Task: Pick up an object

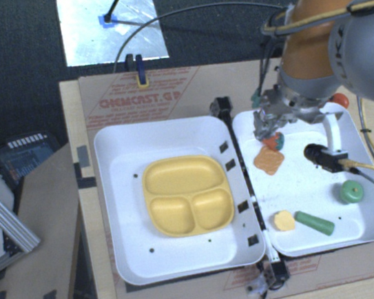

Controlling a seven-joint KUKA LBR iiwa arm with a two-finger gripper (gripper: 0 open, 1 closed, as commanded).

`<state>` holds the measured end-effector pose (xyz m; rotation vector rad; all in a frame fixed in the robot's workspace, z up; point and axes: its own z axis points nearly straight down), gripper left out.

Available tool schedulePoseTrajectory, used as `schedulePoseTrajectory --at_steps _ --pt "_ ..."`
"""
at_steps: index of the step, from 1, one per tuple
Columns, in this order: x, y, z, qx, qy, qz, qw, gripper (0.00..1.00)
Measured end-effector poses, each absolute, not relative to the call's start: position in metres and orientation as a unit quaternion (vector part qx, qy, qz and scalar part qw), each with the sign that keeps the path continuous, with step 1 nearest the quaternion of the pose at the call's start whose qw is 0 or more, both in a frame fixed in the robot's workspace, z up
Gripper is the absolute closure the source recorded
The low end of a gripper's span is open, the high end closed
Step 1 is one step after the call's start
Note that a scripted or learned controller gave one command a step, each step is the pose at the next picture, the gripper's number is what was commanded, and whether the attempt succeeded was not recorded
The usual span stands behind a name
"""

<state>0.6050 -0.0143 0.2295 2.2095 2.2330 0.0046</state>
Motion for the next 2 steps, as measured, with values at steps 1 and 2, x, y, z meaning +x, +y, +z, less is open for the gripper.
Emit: schedulePoseTrajectory --at_steps 1,2 --pt "0.616 0.032 0.237 0.704 0.71 0.0021 0.0 1.0" --pt "0.631 0.08 0.221 0.704 0.71 0.0012 0.0 1.0"
